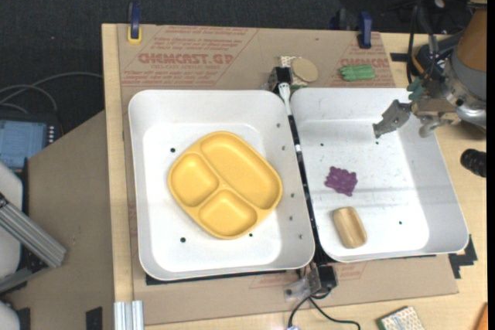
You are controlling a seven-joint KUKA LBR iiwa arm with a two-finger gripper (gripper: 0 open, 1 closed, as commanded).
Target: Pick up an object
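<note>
We see our pincer (pixel 407 120), spread wide, holding nothing, over the right bin's (pixel 445 201) far edge; the purple object (pixel 341 180) lies well apart, mid-bin.

Grey metal gripper (pixel 408 122) below an orange-banded wrist with black cables
</note>
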